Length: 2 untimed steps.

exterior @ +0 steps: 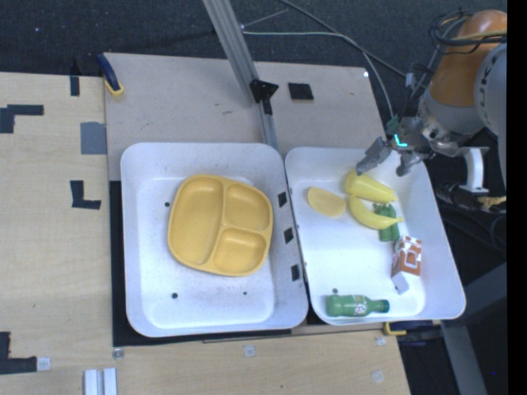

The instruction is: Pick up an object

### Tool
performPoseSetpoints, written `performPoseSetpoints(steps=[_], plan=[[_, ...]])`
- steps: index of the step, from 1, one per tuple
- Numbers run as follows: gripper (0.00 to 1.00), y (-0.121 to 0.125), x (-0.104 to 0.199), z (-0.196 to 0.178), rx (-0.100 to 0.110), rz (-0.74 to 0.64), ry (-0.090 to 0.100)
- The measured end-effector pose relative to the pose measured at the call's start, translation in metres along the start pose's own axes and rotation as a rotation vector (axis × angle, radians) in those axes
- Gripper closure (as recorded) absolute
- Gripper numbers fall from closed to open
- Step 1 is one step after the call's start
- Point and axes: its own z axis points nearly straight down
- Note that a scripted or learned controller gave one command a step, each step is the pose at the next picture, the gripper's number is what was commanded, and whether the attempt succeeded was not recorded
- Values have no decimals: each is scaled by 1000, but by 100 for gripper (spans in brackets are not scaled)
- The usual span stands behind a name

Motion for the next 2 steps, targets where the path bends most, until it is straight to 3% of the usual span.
performPoseSetpoints(steps=[1, 2], plan=[[0, 1, 0, -1, -2, 0, 0], [0, -6, -5, 46, 1, 0, -1]])
